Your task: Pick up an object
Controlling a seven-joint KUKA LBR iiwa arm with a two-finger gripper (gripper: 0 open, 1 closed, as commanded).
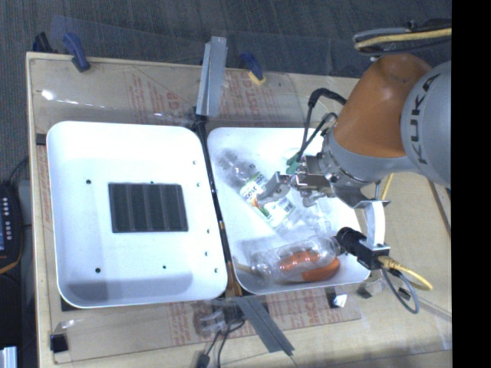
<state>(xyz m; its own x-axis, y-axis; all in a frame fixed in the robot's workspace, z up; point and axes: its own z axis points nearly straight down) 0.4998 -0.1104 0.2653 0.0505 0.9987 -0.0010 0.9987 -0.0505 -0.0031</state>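
In the right bin, a clear plastic bottle with a green and white label lies slanted near the middle. A second clear bottle with orange inside lies along the bin's near wall. Crumpled clear plastic sits between them. My gripper hangs low over the right bin, at the lower end of the labelled bottle, with the grey and orange arm behind it covering the bin's right side. I cannot make out whether it touches the bottle.
The left bin holds a dark ribbed rectangular block at its centre. A grey bar rises from the divide between the bins. Blue clamps sit at the bench's far edge, and cables trail at the right.
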